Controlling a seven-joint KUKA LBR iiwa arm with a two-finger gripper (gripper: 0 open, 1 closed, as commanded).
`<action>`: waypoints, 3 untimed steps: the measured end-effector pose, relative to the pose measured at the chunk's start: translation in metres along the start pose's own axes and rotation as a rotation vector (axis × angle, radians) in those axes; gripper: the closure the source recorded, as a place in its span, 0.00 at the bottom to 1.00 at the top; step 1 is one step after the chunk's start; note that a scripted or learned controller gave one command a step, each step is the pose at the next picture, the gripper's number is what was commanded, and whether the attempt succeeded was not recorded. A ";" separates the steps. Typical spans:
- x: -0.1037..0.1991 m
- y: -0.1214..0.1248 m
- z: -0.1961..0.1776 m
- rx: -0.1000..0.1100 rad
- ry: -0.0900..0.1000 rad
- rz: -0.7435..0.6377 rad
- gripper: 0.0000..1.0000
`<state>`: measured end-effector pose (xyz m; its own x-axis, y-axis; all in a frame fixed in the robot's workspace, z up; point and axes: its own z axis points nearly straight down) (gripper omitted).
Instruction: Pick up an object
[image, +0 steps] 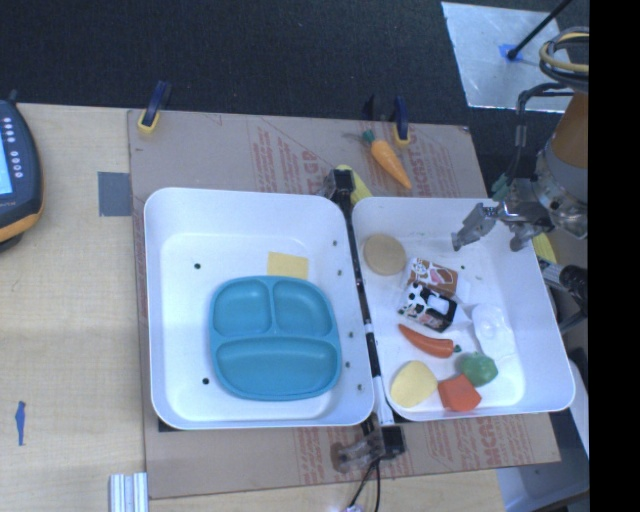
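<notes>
My gripper (490, 240) hangs over the far right part of the right bin (535, 300), open, with nothing between its fingers. Below and left of it in that bin lie a round tan disc (384, 253), a brown packet (436, 272), a black-and-white cow-patterned toy (428, 303) and a red sausage-like piece (427, 342). Along the bin's near side sit a yellow lump (412, 383), a red-orange block (459, 394) and a green piece (479, 368). A white object (489, 323) lies against the white floor.
The left bin (170, 300) holds a blue divided plate (275, 337) and a yellow square (288, 265). A toy carrot (389, 163) lies on the cardboard behind the bins. A handheld controller (15, 170) rests at the bench's far left.
</notes>
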<state>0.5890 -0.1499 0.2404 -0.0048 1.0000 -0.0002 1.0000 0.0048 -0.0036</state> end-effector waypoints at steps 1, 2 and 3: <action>0.023 -0.074 0.112 0.016 0.005 0.001 0.00; -0.009 -0.023 0.148 -0.003 0.001 0.000 0.00; 0.022 0.041 0.146 -0.006 0.000 -0.003 0.00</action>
<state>0.6297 -0.1282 0.0944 -0.0081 1.0000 0.0003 1.0000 0.0081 0.0021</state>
